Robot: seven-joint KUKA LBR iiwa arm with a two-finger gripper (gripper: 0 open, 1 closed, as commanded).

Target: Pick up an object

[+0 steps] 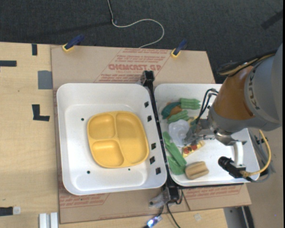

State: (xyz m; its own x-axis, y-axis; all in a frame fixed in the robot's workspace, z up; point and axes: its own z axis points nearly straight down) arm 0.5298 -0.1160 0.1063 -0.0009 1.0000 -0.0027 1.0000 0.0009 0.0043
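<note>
The arm reaches in from the right and hangs over the right bin, its grey wrist and orange band covering much of that bin's far side. The hand is low among the clutter near the bin's middle, right by a pale, clear-looking object and a small red-and-yellow piece. Whether the hand is wide, narrow or closed on something cannot be told — the wrist hides its working end, and the dark parts that do show blur into the things beneath.

The candidates for picking all lie in the right bin: a green ridged piece at the far side, a teal and orange thing just beside it, a long green object running along the left wall, and a tan, cork-like block near the front edge. The left bin holds a yellow divided plate, well apart from the hand.

As for progress, I judge the try to be at the reach-and-grasp stage. The hand is down at the pile, probably aimed at the clear object or the red-and-yellow piece, but nothing is visibly lifted off the bin floor and no grip can be confirmed. What is left, then, is the whole of the proof: a firm closing on one item and a lift clear of the rest.
</note>
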